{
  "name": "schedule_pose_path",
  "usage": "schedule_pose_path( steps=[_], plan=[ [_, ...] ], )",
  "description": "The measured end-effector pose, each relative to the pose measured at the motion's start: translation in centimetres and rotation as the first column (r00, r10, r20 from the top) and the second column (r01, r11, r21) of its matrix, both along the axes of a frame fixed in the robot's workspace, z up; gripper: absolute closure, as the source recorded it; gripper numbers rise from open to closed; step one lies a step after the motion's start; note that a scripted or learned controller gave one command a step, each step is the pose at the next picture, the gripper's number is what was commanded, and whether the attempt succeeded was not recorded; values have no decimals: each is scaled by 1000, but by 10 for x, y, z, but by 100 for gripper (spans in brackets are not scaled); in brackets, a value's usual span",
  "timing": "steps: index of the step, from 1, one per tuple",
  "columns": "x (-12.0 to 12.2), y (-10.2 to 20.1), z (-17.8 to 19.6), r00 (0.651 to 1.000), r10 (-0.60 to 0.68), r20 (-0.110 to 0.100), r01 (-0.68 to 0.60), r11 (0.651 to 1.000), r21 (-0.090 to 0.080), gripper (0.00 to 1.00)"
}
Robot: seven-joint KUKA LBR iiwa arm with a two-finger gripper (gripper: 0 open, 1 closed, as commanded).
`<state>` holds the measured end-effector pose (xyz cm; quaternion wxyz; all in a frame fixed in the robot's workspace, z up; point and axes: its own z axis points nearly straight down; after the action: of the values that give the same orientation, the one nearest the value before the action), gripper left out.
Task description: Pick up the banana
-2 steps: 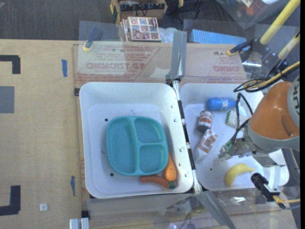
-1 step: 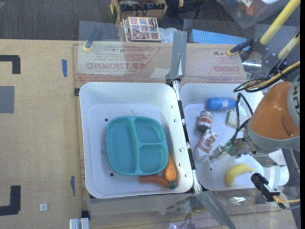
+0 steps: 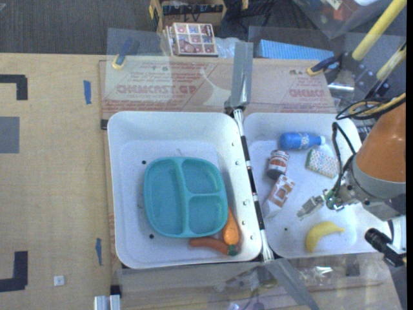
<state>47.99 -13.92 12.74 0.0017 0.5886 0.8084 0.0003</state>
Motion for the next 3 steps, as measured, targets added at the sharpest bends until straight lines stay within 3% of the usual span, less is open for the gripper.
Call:
schedule_pose_path(
  steps=[1, 2, 3],
  plan=[
    [0, 17, 3, 985, 170, -2, -170, 985, 1, 0],
    [1, 11, 20, 952, 307, 1, -307, 952, -2, 0],
    [-1, 17, -13, 960, 280, -3, -280, 960, 2, 0]
  ],
)
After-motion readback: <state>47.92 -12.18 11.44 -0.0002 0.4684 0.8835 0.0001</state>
